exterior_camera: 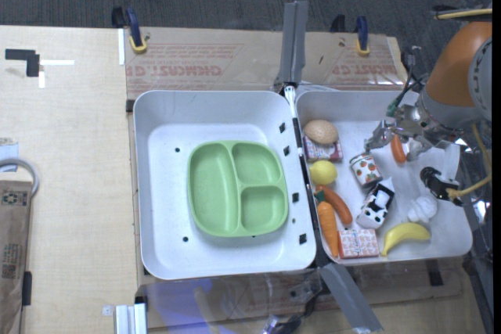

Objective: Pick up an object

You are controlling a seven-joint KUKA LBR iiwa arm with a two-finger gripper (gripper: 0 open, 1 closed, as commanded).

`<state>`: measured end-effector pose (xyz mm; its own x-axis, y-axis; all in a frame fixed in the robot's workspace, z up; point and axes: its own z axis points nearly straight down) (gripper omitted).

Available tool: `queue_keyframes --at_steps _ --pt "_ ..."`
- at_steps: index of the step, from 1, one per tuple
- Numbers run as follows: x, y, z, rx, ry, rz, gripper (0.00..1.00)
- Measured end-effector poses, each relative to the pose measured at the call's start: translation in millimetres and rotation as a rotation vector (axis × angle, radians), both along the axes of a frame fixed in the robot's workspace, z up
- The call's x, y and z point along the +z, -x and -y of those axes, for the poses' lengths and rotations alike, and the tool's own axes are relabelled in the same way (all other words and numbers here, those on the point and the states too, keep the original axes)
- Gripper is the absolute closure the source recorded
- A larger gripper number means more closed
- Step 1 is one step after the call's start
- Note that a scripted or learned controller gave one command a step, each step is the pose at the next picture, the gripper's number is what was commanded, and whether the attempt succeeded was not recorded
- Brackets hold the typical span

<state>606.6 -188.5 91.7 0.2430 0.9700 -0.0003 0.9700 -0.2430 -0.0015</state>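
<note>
Hand [397, 138]: hangs over the upper right part of the right bin, below the arm's orange band; a small orange-red item [398, 150] sits between its fingertips, so it is pinching that item.
Orange-red item: small, elongated, tilted, lifted slightly off the bin floor as far as the view tells; what it is exactly cannot be told.
Arm [462, 74]: grey with an orange band, just up and to the right of the hand.
Right bin [458, 246]: white and shallow, lying under the hand.
Small can [365, 169]: red and white, just down-left of the hand, tilted.
Cow toy [376, 206]: black and white, below the hand, near the can.
Banana [405, 235]: yellow, well below the hand, close to the bin's lower wall.
Burger toy [322, 133]: brown bun, left of the hand, near the bin's left wall.
Lemon [322, 172]: yellow, down-left of the hand, just under the burger toy.
Hot dog toy [337, 204]: orange-red, further down-left, beside a carrot [328, 230].
Red box [358, 243]: flat, patterned, at the bin's lower edge, left of the banana.
Left bin [156, 168]: white, well left of the hand.
Green plate [236, 188]: three compartments, lying in the left bin.
Surface [63, 168]: pale wood, far left of the hand.
</note>
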Motion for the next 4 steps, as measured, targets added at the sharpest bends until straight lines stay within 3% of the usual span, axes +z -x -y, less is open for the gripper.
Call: queue_keyframes --at_steps 1,2,3,4 --pt "56.7 35.0 -15.6 0.194 0.0 0.0 0.0" --pt "-0.3 12.3 8.1 0.168 0.0 0.001 0.0" --pt "9.3 12.2 9.1 0.165 0.0 0.001 1.0" --pt "112.9 44.8 -41.3 0.212 0.0 0.001 1.0"
